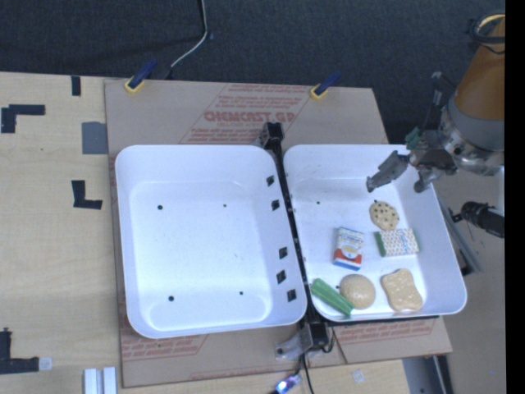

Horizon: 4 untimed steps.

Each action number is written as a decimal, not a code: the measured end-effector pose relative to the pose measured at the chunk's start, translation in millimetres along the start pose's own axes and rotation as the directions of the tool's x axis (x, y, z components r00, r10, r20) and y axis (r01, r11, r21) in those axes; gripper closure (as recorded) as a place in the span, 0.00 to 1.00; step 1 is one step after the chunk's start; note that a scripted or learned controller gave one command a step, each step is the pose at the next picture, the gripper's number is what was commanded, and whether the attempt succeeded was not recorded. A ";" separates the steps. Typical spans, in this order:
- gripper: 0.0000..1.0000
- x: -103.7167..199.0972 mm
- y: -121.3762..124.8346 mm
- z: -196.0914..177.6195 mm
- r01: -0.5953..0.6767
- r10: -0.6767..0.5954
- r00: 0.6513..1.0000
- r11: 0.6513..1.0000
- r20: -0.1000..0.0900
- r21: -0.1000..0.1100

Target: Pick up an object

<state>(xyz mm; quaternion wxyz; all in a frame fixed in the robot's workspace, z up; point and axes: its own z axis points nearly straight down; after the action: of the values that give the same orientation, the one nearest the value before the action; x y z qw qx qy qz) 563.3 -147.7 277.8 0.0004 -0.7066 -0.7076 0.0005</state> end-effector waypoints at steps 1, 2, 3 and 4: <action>0.00 -30.9 8.9 -9.8 -0.002 0.002 1.000 1.000 0.001 -0.002; 0.00 -64.5 10.2 33.4 -0.003 0.003 1.000 1.000 0.001 0.004; 0.00 -75.3 48.4 127.8 0.001 -0.001 1.000 1.000 0.000 0.005; 0.00 -77.5 -32.6 -7.4 -0.003 0.003 1.000 1.000 0.004 -0.010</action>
<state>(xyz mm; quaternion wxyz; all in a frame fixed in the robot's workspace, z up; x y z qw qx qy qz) 530.8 -225.2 285.2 -0.0048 -0.7078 -0.7064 -0.0016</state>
